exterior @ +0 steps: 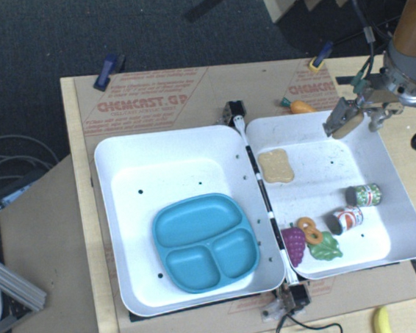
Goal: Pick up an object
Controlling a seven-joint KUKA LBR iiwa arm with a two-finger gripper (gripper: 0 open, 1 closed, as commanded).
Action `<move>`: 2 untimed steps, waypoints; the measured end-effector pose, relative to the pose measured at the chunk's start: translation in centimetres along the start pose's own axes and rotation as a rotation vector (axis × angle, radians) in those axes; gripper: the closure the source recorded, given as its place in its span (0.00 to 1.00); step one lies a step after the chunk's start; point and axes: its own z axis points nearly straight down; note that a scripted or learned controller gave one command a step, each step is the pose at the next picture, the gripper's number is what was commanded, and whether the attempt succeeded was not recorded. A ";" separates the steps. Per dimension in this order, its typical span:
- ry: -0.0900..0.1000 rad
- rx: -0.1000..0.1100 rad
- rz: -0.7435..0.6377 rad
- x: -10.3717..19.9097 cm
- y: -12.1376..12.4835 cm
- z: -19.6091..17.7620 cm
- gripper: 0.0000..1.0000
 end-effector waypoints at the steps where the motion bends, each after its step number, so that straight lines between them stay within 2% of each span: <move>1: 0.000 0.003 0.001 -4.1 3.3 8.4 0.00; 2: 0.005 0.000 -0.002 -7.3 -1.0 18.3 0.00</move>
